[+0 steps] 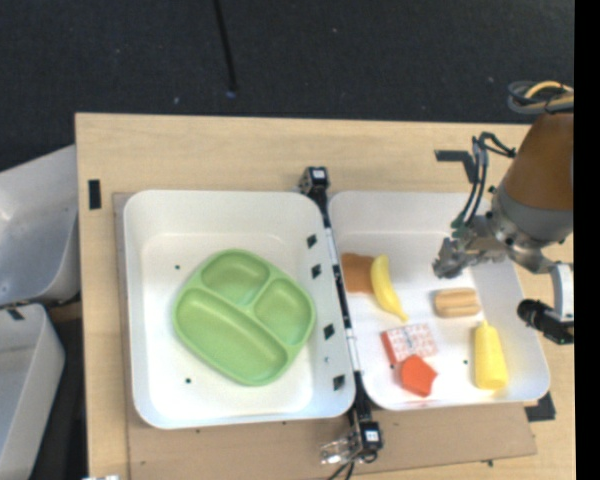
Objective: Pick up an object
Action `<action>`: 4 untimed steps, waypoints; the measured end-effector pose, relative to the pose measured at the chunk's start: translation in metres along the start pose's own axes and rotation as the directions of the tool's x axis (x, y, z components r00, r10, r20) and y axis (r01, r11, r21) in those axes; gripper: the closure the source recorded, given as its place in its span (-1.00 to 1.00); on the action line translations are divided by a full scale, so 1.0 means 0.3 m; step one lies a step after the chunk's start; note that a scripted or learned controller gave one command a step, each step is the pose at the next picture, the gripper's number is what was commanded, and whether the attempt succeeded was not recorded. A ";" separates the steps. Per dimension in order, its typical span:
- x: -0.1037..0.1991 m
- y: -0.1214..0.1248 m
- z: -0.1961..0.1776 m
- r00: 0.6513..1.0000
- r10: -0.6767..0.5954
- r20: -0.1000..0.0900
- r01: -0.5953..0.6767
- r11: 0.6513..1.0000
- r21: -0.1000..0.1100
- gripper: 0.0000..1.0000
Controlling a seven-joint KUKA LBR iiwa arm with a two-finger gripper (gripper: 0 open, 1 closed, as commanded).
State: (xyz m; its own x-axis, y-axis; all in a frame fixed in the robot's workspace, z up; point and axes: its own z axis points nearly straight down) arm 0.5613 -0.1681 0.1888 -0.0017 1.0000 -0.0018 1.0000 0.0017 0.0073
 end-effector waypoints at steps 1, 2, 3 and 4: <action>-0.005 0.005 -0.108 1.000 -0.001 0.000 0.001 1.000 0.002 1.00; 0.169 0.025 -0.094 1.000 -0.005 -0.003 0.005 1.000 0.007 1.00; 0.312 0.063 -0.127 1.000 -0.005 -0.003 0.005 1.000 0.005 1.00; 0.506 0.111 -0.163 1.000 -0.007 -0.004 0.007 1.000 0.005 1.00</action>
State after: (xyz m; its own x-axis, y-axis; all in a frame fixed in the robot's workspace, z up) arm 0.5939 -0.0163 0.2377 -0.0083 1.0000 0.0016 1.0000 0.0083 0.0020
